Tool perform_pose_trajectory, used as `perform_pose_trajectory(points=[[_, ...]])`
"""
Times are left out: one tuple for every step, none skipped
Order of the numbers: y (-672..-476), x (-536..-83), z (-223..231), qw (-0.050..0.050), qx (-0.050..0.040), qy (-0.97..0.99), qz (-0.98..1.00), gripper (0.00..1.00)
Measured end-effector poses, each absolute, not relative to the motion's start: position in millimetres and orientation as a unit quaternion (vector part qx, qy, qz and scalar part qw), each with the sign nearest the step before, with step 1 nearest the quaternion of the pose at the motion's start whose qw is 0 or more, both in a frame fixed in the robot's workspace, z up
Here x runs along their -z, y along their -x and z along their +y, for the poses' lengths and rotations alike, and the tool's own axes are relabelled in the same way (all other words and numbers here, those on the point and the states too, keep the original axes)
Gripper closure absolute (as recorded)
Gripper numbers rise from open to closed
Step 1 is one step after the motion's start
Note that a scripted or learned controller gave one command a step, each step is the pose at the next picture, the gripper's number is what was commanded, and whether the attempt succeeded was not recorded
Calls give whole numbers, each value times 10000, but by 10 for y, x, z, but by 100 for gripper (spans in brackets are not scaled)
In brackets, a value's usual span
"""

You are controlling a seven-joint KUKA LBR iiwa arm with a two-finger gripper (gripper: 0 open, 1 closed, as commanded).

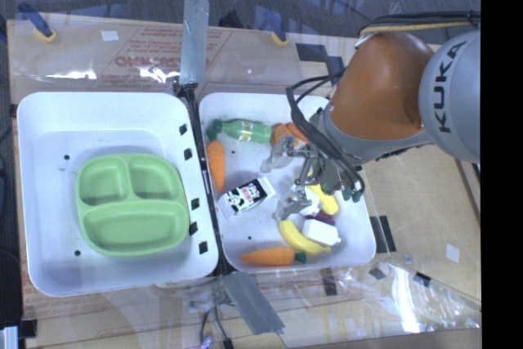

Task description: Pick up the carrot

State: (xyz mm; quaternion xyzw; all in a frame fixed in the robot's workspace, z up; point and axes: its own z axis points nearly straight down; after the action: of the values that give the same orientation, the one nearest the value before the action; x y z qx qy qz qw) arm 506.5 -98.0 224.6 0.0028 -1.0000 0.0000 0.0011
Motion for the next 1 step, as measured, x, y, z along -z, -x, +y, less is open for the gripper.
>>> perform_pose_trajectory(points=[[-5501,-1910,-482,5,2,2616,-9652,0]])
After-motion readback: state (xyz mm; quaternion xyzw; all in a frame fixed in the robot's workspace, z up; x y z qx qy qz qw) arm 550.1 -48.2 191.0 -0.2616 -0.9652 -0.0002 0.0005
